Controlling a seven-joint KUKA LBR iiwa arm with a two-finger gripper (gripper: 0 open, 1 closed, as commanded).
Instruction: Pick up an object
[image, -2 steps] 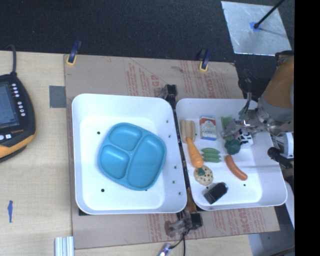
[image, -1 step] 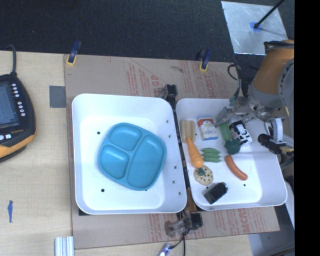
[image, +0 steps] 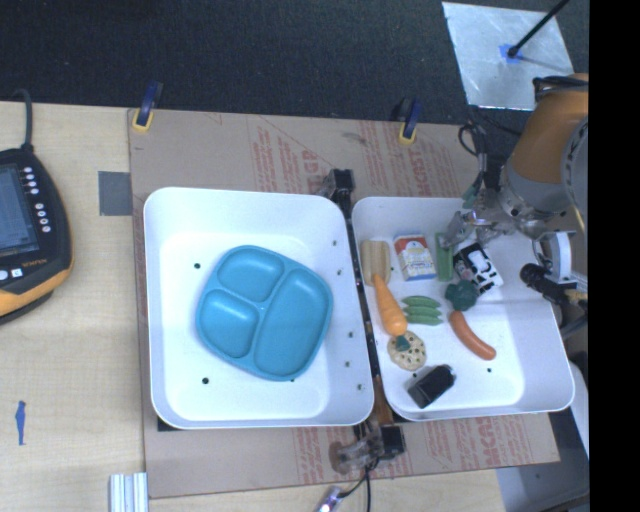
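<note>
My gripper (image: 463, 238) hangs over the back right part of the right bin (image: 530, 385), reaching in from the right. Just below it lies a black and white toy (image: 479, 268), with a dark green piece (image: 462, 295) beside that. Whether the gripper touches the toy cannot be told from this angle. Further left in the same bin lie a small printed carton (image: 415, 257), a pale stick-shaped item (image: 375, 260), an orange carrot (image: 390, 307), a green pea pod (image: 422, 309), an orange sausage (image: 472, 336), a speckled cookie (image: 407, 351) and a black block (image: 431, 385).
The left bin (image: 170, 390) holds a blue divided plate (image: 265, 312). A teach pendant (image: 25, 235) lies on the bench at the far left. Clamps (image: 147, 105) (image: 405, 118) pin the cardboard at the back edge.
</note>
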